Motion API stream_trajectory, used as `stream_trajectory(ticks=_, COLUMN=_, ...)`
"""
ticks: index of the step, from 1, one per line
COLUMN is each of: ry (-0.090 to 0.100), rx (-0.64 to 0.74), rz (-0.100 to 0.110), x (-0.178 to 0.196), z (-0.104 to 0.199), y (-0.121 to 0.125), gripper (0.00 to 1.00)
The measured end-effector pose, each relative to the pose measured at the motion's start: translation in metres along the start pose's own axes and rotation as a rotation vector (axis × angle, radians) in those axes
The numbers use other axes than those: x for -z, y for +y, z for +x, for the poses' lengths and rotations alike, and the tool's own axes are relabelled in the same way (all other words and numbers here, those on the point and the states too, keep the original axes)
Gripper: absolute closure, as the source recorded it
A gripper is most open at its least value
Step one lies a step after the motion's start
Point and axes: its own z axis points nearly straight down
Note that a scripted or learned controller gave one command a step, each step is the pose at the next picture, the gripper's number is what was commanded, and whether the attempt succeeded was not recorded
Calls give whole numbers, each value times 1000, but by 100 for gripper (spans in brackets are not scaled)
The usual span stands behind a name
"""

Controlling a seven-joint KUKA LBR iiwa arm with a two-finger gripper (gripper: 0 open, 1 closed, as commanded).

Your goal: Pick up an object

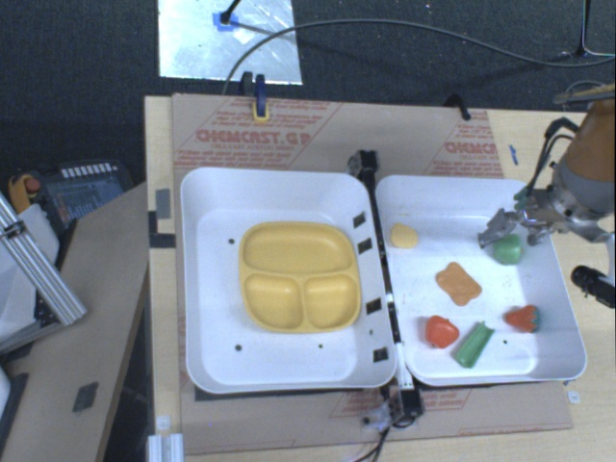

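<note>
Dark carpet is framing a pale surface [159, 287] that is carrying two shallow white bins side by side. Over the right bin [568, 349] the arm [589, 176] is reaching in from the right, and its hand [507, 231] is hanging low at the bin's upper right part, directly above a small green round object [508, 250] — the two look to be touching or nearly so, though the slant of the view is making contact hard to judge. Whether the hand is spread or pressed together cannot be told; the metal tips are blurring into the white floor.

Moving outward from there, an orange waffle-shaped piece [458, 283] is lying toward the bin's middle, a pale yellow piece [404, 236] is sitting near the divider, and a red-orange piece [442, 331], a green elongated piece [474, 345] and a red strawberry-like piece [522, 319] are lying along the near side. The left bin [207, 219] is holding a yellow compartment plate [298, 275].

By the look of it, the step in hand is the approach onto the green object — nothing is lifted yet. The next move is calling for the hand to settle around that round shape and close squarely, since a ball can easily squirt sideways.
</note>
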Motion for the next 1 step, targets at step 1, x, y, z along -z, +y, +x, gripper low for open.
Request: stream_trajectory(ticks=1, ry=0, rx=0, rz=0, x=-42, z=-4, y=3, gripper=0)
